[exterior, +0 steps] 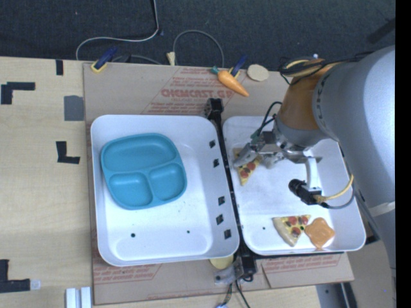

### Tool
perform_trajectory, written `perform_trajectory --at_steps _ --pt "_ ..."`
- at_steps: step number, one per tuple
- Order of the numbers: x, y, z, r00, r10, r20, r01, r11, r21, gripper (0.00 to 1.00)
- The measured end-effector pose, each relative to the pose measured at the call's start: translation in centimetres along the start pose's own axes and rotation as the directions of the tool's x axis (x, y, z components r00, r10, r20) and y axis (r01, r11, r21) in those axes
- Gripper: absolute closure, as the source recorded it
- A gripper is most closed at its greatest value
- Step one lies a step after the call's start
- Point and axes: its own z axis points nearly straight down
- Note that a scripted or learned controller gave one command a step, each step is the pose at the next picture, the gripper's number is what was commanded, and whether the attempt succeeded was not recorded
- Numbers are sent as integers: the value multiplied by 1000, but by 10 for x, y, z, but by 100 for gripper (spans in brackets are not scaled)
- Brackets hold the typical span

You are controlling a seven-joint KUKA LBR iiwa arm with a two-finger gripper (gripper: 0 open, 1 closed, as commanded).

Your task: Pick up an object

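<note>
White plastic, two shallow bins side by side on a cardboard sheet [192, 92] over the pale wooden desk [38, 172]. Left bin [106, 233] at frame centre-left, carrying a blue divided plate [143, 170] in its upper half, three compartments, lying flat. Right bin [276, 236] at centre-right, reached into by the grey arm [366, 114] from the right edge, orange band [300, 104] just above the wrist. Jaws [249, 154] down at the upper left of the right bin, near the divider between the bins; width between the fingers too cluttered to tell, so open or closed cannot be said. Just beneath the jaws, a small pizza slice [246, 171], touching or nearly touching the fingertips, not clearly between them. At the lower right of the same bin, a second pizza slice [289, 228] beside an orange bread-like piece [320, 233], the two touching. Above the bins on the cardboard, at upper centre, a toy carrot [232, 82] and a pale round disc [257, 73], apart from each other. Black cable [154, 11] trailing over the dark floor at the top.
</note>
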Motion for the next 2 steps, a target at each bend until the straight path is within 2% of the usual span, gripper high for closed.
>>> perform_trajectory --at_steps 1,2 --pt "-8 33 1 1000 -2 -3 2 1000 4 0" --pt "-4 30 1 1000 0 0 0 1000 3 0"
